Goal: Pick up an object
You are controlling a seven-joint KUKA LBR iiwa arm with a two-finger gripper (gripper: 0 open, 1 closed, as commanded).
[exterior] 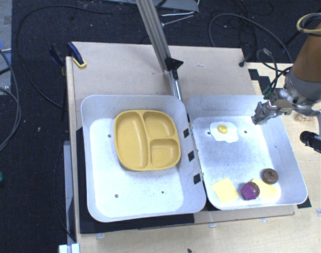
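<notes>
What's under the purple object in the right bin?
The purple object rests partly on a pale yellow flat piece and partly on the right bin floor. Whatever lies directly beneath it is covered.

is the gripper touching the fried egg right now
Apart. The camera view shows the gripper over the right bin's far right side, with a strip of bare white bin floor between it and the fried egg.
</notes>
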